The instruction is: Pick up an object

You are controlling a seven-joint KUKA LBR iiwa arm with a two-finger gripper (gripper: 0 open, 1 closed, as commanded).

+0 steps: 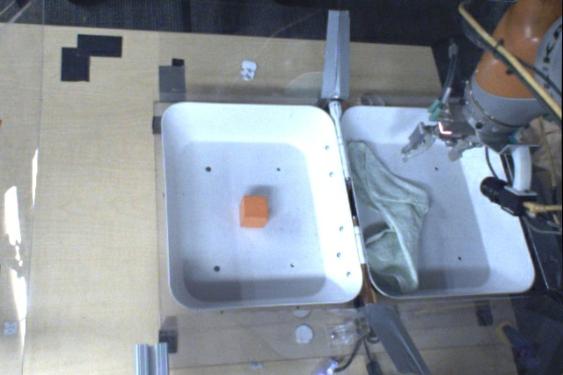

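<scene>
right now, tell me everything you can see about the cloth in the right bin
The cloth is a pale grey-green rag that looks like soft woven fabric, crumpled and folded rather than spread flat. It lies in the right bin, stretched along that bin's left wall from near the top corner down toward the bottom edge, with a wider fold bulging toward the bin's middle. It rests on the bin floor and against the left wall. The gripper is above and to its right, apart from it.
</scene>
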